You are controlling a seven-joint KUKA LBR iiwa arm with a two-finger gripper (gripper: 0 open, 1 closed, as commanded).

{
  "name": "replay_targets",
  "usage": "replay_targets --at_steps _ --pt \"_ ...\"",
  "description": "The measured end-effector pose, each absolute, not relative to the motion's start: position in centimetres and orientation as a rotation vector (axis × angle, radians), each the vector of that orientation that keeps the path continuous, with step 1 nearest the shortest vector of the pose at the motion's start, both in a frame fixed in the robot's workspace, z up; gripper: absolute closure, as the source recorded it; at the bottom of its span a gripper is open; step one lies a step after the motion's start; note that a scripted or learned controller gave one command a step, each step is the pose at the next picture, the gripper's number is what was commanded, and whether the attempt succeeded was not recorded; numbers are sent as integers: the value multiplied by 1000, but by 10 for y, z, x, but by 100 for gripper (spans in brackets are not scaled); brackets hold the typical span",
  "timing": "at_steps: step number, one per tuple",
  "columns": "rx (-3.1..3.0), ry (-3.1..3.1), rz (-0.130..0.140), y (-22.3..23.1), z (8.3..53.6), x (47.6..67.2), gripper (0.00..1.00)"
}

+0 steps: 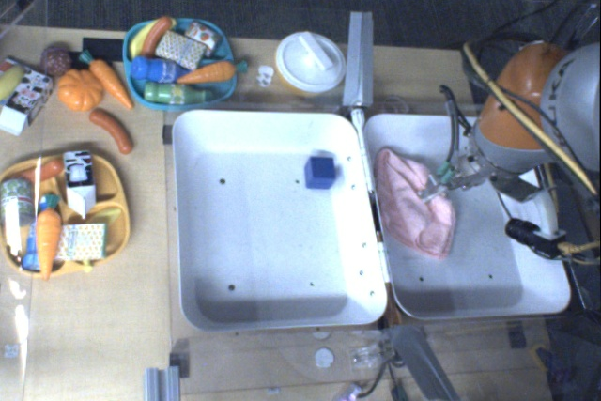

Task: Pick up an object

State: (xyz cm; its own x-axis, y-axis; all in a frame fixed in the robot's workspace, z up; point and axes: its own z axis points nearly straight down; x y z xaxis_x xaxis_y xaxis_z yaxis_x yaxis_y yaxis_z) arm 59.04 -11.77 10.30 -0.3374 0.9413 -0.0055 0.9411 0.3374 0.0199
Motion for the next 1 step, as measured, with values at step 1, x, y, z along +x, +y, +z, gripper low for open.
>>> replay_targets --at_steps 1 --pt "1690 2642 5 -68 201 651 100"
